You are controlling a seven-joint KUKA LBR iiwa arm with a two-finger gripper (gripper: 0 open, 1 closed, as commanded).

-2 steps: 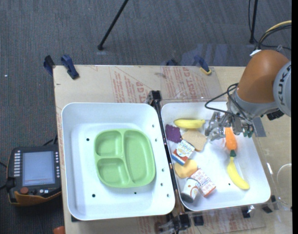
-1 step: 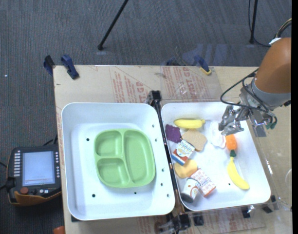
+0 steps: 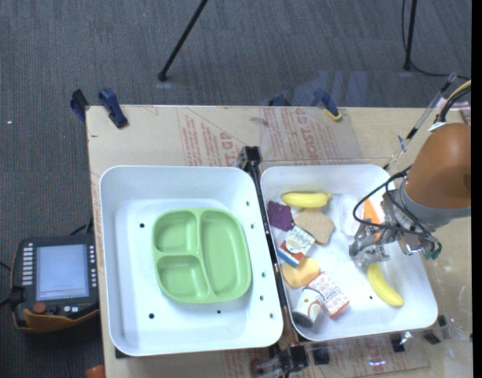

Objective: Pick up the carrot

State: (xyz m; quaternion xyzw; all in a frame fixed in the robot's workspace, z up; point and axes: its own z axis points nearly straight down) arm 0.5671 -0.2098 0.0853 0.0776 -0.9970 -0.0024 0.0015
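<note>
The carrot (image 3: 370, 209) is a small orange piece in the right bin (image 3: 347, 172), near its right wall. It shows partly, beside the grey wrist of the arm. My gripper (image 3: 371, 246) hangs low over the bin floor, just below the carrot and above a yellow banana (image 3: 384, 284). The arm's orange band (image 3: 442, 164) covers the bin's right edge. I see nothing clearly held.
The right bin also holds a second banana (image 3: 305, 200), a purple item (image 3: 279, 213), a bread slice (image 3: 317, 226), a small packet (image 3: 297, 242), a yellow block (image 3: 300, 273), a carton (image 3: 330, 294) and a can (image 3: 307, 306). A green divided plate (image 3: 202, 254) lies in the left bin (image 3: 119, 187).
</note>
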